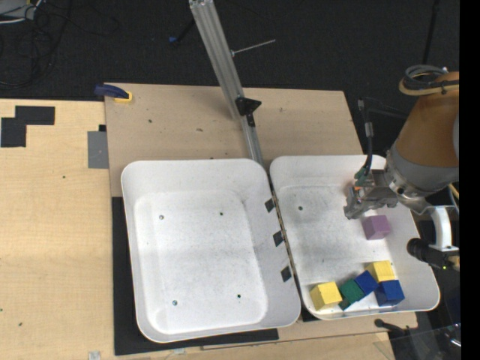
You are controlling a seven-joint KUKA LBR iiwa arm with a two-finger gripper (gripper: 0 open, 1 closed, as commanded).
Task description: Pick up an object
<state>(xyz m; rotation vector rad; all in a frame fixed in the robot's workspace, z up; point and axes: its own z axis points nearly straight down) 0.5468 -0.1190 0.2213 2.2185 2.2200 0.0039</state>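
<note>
I saw the purple block (376, 226) just below my hand (361, 207); whether that hand gripped it I couldn't tell; it looked light, rigid, best pinched across flat sides.

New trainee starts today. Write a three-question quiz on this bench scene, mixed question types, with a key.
1. True or false: the purple block lies in the right bin.
2. Which colour appears twice in the cluster at the right bin's near edge? A) yellow B) green C) purple
3. Fill in: the end effector is just above the ____ block in the image.

Key: 1 true; 2 A, two yellow blocks, though blue also repeats; 3 purple.
</note>
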